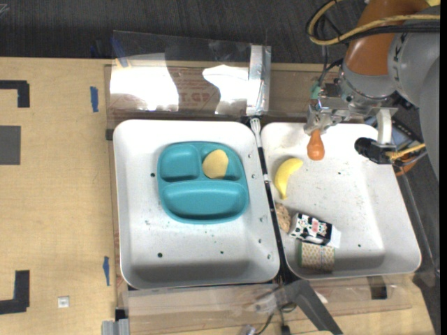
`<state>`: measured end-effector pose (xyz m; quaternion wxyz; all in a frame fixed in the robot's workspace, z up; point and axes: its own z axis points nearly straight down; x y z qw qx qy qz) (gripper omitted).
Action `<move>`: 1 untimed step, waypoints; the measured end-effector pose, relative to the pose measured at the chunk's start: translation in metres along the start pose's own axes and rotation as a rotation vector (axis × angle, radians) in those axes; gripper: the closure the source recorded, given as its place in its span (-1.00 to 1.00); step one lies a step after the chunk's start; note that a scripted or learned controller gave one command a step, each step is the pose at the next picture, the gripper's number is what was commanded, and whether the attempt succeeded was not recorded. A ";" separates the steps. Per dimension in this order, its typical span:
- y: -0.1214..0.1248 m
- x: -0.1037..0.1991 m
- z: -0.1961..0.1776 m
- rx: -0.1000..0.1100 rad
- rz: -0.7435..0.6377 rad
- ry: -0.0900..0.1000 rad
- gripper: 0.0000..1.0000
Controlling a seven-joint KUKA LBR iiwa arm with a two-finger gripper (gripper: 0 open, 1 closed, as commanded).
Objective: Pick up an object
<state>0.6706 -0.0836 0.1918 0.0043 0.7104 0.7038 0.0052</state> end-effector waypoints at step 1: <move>-0.003 0.038 -0.005 0.010 -0.023 -0.001 1.00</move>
